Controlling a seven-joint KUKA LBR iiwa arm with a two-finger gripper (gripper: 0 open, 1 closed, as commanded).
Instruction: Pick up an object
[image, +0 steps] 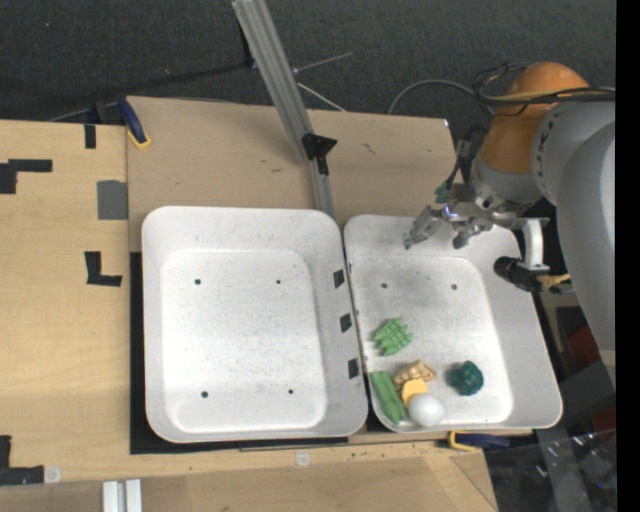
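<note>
My gripper (440, 232) hangs over the far edge of the right bin (520, 330), its two fingers spread open with nothing between them. Well below it in that bin lie several small things: a light green ridged piece (392, 336), a dark green round object (465, 378), a tan and yellow toy (413, 377), a white ball (426, 409) and a green strip (388, 396) along the near left wall. The gripper is far from all of them.
The left bin (160, 300) sits beside the right one, joined by black clips at the divide. A grey metal pole (285, 90) slants in from the top toward the bins' far junction. The arm's orange band (520, 120) fills the upper right.
</note>
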